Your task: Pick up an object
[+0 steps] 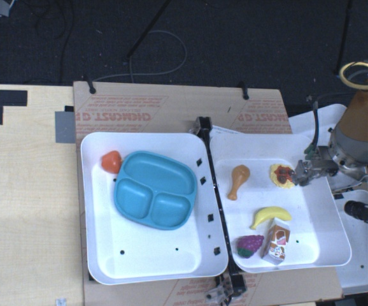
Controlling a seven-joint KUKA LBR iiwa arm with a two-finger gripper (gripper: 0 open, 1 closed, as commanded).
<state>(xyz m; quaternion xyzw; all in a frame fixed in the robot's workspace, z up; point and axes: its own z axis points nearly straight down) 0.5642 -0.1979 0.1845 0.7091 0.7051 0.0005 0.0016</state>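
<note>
Two white bins side by side on the tabletop [25, 190]. Left bin [107, 260] holds two things: one blue three-compartment tray [155, 190] and one small orange-red item [111, 162] touching the tray's upper-left edge (tomato-like, hard to tell). Right bin [327, 247] holds five things: one toy chicken drumstick [238, 180] near the top left, one yellow round piece with red on it [282, 174] at the upper right, one banana [270, 216] mid-bin, one purple grape bunch [250, 244] low, and one small carton [276, 243] just beside the grapes, under the banana. One arm reaches in from the right; the claw [302, 173] sits at the right edge of the yellow round piece, about touching it. Can't tell if the claw is spread or pinched, too dark and small. Nothing visibly lifted; all seven items lie in the bins.
</note>
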